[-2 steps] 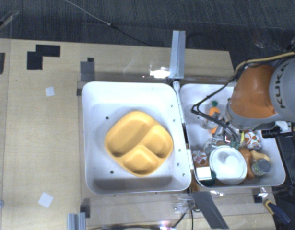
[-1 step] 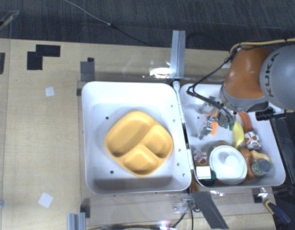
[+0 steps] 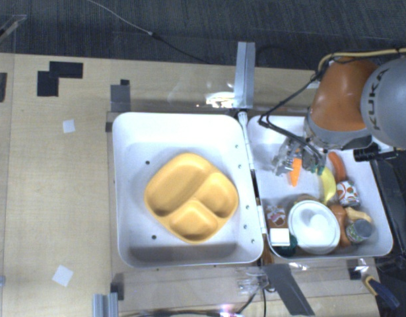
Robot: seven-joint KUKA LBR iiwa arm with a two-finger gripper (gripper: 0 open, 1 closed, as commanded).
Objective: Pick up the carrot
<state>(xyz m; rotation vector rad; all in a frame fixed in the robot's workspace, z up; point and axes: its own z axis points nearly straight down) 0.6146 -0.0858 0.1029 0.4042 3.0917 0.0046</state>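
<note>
The carrot (image 3: 294, 172) is a small orange piece in the upper part of the right bin (image 3: 269, 134). My gripper (image 3: 293, 160) comes in from the right under the orange wrist band and sits right over it. The fingers (image 3: 282, 162) are closed on the carrot's top end, and its tip pokes out below them toward the bin floor. I cannot tell whether the carrot is lifted off the floor or still touching it.
The right bin also holds a yellow banana (image 3: 328, 185), a reddish-orange item (image 3: 337, 164), a white bowl (image 3: 313, 224), a small can (image 3: 348, 193) and several other small items. A yellow divided plate (image 3: 191, 195) lies in the left bin (image 3: 133, 144).
</note>
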